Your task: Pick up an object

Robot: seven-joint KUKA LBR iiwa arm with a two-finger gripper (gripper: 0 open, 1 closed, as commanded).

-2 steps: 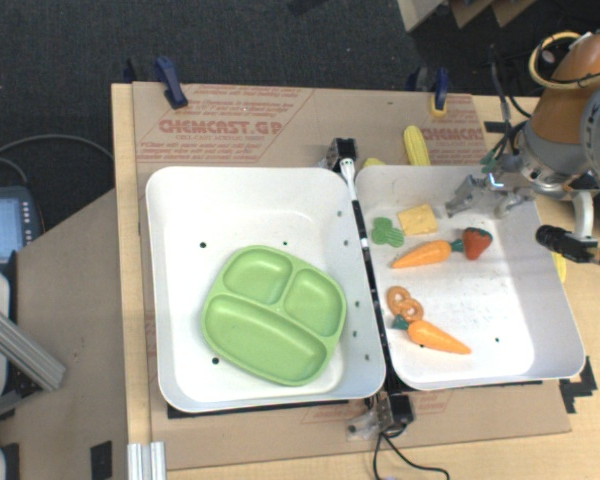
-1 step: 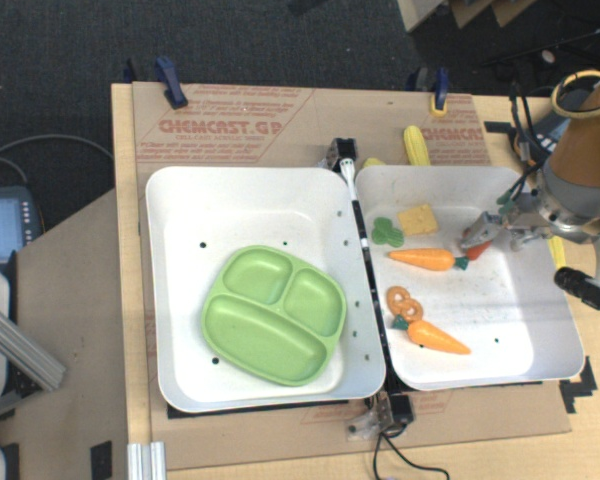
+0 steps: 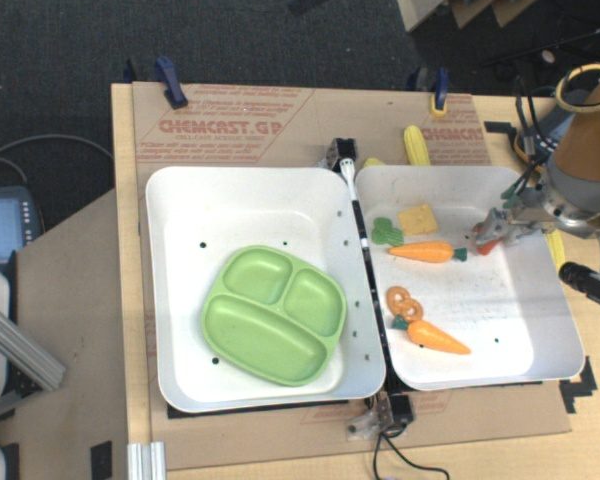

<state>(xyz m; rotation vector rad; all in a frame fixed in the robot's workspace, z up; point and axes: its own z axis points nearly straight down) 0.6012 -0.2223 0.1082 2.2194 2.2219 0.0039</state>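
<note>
Over the right bin [image 3: 540, 353], near its far right side, the gripper [image 3: 492, 230] hangs low w/ a small red thing [image 3: 485, 247] just at its tips (held or merely touched: can't tell, fingers too blurred to judge). Close beside it lies a carrot [image 3: 421, 253]; a second carrot [image 3: 438, 337], pretzel [image 3: 403, 302], cracker [image 3: 417, 219] are further off. Left bin [image 3: 170, 298] has a green divided plate [image 3: 273, 314].

Your arm [image 3: 580, 173]: a broad orange band above a light grey wrist collar. Black cables loop beside its upper part. The gripper [image 3: 492, 230] is small, grey metal, with a touch of red at the tip.
</note>
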